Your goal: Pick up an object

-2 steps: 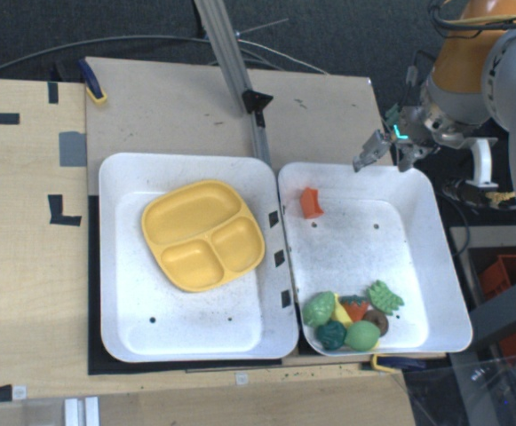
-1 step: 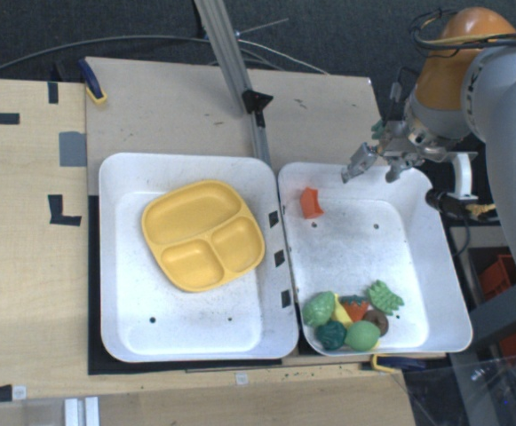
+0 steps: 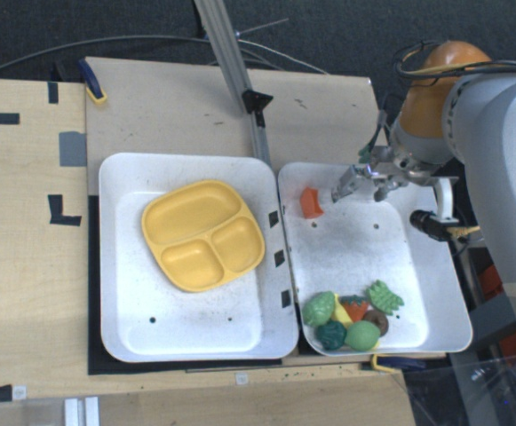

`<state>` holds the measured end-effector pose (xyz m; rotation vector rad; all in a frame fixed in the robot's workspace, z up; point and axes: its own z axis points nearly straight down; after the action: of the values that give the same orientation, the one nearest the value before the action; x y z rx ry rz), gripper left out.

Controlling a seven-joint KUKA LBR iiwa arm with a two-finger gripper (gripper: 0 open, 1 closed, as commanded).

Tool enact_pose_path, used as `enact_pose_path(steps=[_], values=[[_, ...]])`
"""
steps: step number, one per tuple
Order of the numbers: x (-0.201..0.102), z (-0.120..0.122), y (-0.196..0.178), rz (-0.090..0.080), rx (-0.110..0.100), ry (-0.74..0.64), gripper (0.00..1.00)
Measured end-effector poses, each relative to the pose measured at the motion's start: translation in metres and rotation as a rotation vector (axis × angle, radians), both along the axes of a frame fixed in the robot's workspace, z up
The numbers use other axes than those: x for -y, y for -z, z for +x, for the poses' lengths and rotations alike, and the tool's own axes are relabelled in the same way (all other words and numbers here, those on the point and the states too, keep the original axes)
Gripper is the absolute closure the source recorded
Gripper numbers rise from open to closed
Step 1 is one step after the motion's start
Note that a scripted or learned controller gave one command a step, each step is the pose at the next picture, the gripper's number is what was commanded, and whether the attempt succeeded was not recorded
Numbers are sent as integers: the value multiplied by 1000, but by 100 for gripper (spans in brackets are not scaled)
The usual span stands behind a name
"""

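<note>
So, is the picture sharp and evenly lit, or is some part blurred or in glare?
Camera view: light is soft and even, with no strong glare on the white bins; the yellow tray is fairly sharp; the gripper and the toy pile look slightly soft; the orange block casts only a faint shadow.

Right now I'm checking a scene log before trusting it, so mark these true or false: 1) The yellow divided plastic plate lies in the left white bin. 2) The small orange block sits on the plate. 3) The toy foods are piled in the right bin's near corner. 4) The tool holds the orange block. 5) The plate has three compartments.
1) True: the yellow divided plastic plate lies in the left white bin.
2) False: the small orange block lies in the right white bin, near its far-left corner.
3) True: the toy foods cluster at its near-left corner.
4) False: the tool is beside the block, apart from it.
5) True.
</note>
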<state>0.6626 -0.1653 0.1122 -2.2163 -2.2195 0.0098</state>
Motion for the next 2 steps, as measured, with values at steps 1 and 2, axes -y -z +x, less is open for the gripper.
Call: enact_pose_path(steps=[1,2], values=[[-1,-1,25,-1,5,-1,0],[-1,0,13,-2,6,-3,100]])
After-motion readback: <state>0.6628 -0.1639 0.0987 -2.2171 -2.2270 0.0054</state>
